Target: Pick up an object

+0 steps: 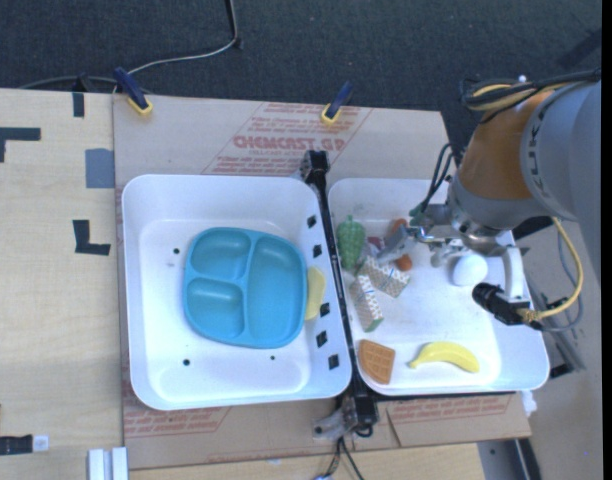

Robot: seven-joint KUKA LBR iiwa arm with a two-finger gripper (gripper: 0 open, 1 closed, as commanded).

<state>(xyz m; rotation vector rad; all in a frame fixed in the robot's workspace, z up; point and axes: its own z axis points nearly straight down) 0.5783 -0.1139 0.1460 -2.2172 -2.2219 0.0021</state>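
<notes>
My gripper (pixel 418 236) hangs low over the right bin (pixel 506 368); I cannot tell how it is set. Touching or just beside it lie a small red-brown piece (pixel 398 232) and a patterned packet (pixel 388 277). Farther out from me sits a green pepper (pixel 351 238). Back toward my wrist rests a white ball (pixel 469 268). A banana (pixel 445 357) and a waffle (pixel 376 360) lie well apart from me. The left bin (pixel 146 368) holds a blue divided plate (pixel 244 286).
</notes>
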